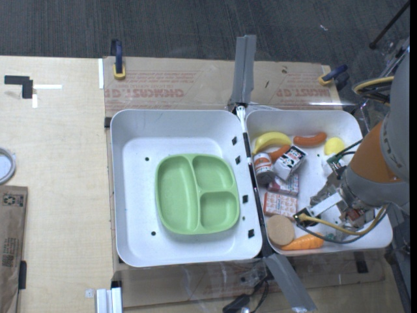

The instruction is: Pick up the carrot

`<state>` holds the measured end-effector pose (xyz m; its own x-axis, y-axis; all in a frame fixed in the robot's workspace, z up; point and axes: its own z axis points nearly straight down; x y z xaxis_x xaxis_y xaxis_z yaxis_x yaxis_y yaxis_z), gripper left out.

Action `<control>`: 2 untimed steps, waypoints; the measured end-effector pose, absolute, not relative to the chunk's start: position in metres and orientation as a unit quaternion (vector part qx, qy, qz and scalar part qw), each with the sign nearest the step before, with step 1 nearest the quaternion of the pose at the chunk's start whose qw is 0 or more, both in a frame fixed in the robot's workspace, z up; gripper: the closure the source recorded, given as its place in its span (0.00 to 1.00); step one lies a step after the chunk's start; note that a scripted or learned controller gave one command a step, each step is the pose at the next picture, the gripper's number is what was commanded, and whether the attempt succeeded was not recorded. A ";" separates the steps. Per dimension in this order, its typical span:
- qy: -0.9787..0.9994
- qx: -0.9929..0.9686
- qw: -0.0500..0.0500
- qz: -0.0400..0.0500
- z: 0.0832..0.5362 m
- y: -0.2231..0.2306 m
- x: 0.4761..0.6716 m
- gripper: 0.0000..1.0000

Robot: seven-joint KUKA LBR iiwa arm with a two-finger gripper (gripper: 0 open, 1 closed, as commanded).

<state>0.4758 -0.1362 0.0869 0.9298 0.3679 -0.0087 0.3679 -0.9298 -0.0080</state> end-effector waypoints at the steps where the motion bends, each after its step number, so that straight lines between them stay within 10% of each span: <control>1: -0.115 -0.993 0.001 0.005 0.225 -0.222 0.598 0.00; 2: -0.119 -0.993 0.002 0.012 0.228 -0.221 0.598 1.00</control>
